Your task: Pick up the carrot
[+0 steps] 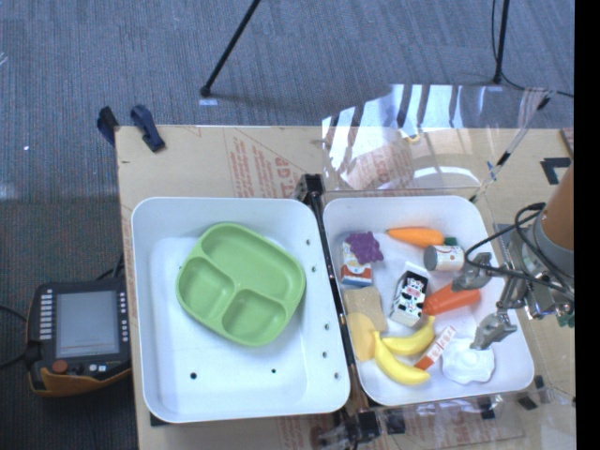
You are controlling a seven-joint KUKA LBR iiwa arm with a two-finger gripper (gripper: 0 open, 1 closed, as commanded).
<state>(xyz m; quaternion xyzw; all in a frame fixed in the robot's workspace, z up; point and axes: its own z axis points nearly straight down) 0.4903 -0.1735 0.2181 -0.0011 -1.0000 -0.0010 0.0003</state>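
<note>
Lab: teach pendant (pixel 82 334), tripod legs (pixel 246 28).

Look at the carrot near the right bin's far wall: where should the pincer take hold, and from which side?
Probably grip the carrot mid-body from above, fingers across its width. It lies flat, roughly left-right, with clear bin floor on both long sides.

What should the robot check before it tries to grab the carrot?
1. Carrot in sight, near the back of the right bin: ok.
2. Carrot free on top, nothing lying over it: ok.
3. End effector above the carrot: not ok, it sits toward the bin's front right, near the white lump.
4. Not mixing it up with the other orange piece beside the milk carton: cannot tell which the program targets.
5. Room around the carrot: ok on most sides, though a small can lies close by its tip.
</note>
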